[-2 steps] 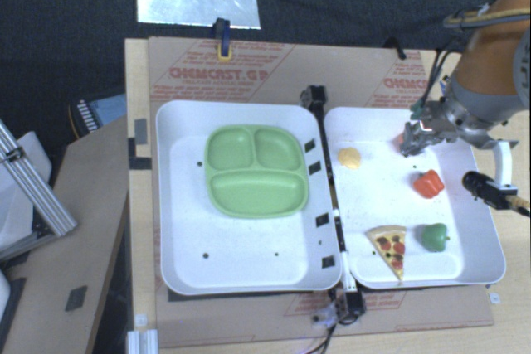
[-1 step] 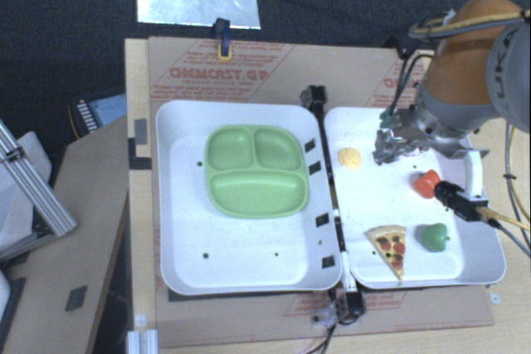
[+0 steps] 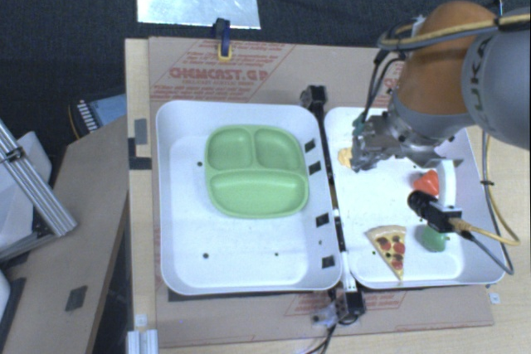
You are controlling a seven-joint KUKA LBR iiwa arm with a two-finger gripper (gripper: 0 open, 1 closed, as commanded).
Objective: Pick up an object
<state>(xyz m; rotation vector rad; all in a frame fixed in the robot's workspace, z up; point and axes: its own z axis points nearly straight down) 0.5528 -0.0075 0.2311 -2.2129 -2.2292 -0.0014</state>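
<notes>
I see the gripper low over a yellow piece at the right bin's left wall, likely lining up a grab. Can't tell its state; pizza slice sits lower right, untouched

Grey arm with orange band, yellow and black cables, dark metal end effector.

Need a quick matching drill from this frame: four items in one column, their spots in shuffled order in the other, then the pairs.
Things:
1. green divided plate
2. pizza slice toy
3. gripper
4. red-orange toy

Places:
A. right bin, near front edge
B. right bin, towards its right side
C. middle of left bin
D. over right bin's far-left part, by a small yellow item

Pairs: 1-C, 2-A, 3-D, 4-B
</notes>
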